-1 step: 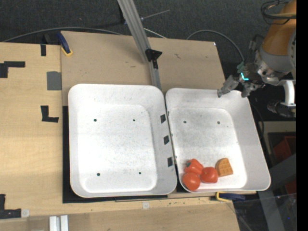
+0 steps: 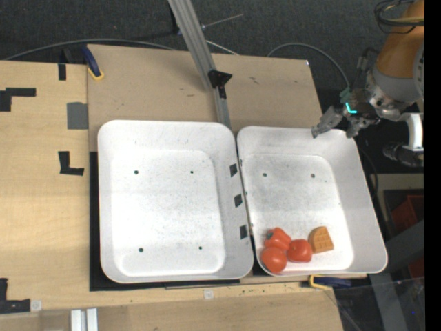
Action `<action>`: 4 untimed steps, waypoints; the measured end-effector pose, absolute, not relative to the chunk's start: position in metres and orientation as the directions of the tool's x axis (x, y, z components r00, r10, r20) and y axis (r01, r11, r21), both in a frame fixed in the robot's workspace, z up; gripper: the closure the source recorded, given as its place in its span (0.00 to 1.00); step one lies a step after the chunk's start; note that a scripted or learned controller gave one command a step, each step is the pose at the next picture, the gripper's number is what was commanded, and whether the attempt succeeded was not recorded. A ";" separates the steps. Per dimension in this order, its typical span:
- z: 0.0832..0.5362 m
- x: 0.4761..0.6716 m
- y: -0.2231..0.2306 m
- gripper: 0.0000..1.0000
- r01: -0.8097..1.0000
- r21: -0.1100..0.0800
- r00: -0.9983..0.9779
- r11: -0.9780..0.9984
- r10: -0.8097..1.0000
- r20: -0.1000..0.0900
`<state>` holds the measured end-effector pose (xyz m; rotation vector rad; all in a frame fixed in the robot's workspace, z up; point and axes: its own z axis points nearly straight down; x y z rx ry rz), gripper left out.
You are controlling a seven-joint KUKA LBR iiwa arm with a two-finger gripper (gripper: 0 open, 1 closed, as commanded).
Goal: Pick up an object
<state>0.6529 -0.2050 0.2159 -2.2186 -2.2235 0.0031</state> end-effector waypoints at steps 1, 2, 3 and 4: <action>0.151 0.649 -0.203 0.00 1.000 -0.007 -0.002 0.002 1.000 0.000; 0.105 0.654 -0.207 0.00 1.000 -0.005 -0.002 0.002 1.000 -0.001; 0.087 0.654 -0.206 0.00 1.000 -0.004 -0.003 0.003 1.000 -0.001; 0.099 0.654 -0.205 1.00 1.000 -0.002 -0.005 0.005 1.000 -0.003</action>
